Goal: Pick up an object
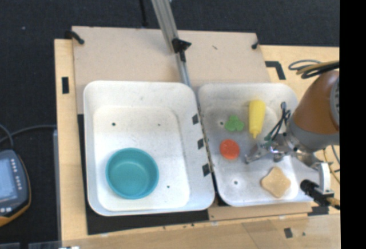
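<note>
The right bin (229,190) holds a yellow corn-like piece (257,117), a small green object (234,124), a red-orange round object (230,149) and a tan bread-like piece (276,182). My gripper (254,154) hangs low in this bin, just right of the red-orange object and below the yellow piece. I see nothing between its fingers. The arm's orange band (316,109) rises behind it at the right edge.
The left bin (97,99) holds a teal bowl (132,172) near its front left. A slanted metal rod (166,19) runs from the top down to the gap between the bins. A handheld device (11,182) lies at the far left.
</note>
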You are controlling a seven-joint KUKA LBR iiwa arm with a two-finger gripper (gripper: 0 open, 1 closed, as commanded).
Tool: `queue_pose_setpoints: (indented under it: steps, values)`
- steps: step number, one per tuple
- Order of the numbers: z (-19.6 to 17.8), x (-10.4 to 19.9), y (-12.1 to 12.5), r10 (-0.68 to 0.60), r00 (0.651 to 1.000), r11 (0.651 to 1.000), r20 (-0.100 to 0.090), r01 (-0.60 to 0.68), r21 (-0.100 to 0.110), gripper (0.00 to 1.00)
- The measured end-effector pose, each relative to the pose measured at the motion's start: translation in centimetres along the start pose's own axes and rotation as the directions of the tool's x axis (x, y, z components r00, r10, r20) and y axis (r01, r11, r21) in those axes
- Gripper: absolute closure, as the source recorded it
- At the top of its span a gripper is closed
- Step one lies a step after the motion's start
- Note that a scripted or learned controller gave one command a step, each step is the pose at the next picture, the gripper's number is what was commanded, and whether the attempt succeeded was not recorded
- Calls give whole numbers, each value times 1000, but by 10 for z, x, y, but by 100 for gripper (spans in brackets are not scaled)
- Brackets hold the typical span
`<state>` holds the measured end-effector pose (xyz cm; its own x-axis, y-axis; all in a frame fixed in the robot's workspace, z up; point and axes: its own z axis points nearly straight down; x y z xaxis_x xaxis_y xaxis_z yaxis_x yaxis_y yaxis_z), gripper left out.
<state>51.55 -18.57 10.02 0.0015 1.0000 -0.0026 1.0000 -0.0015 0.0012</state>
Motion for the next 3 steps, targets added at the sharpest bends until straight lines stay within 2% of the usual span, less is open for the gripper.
queue_pose_setpoints:
  steps: [1,3]
  values:
    - [-11,0,1,5,1000,1000,-1,-5,-4,100]
    - [-111,-8,-6,-4,1000,1000,-1,4,-2,100]
